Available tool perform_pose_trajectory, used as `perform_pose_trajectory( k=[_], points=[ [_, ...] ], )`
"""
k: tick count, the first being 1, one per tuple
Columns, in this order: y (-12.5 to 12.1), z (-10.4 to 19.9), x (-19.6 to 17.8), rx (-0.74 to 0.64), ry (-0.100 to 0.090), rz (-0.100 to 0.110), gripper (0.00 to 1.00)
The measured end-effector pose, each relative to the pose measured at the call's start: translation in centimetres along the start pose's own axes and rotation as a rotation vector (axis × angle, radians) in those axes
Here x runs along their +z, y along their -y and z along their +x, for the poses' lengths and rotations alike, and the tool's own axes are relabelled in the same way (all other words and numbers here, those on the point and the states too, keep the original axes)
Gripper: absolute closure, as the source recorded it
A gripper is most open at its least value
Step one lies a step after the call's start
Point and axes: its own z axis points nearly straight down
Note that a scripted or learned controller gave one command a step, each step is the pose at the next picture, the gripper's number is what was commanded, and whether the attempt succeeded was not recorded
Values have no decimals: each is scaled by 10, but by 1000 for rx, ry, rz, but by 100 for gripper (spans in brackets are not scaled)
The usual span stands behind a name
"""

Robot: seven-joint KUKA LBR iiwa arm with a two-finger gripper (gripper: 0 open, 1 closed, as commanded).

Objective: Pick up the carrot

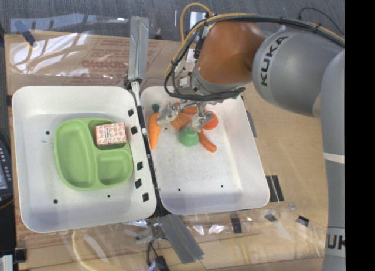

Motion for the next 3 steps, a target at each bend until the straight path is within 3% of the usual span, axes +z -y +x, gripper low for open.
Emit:
perform_pose_trajectory(
  k=[1,2,3],
  points=[
    [5,6,18,-427,12,-29,0],
    [7,6,7,-426,13,-26,100],
    [-14,-75,-79,-443,13,-39,100]
  ],
)
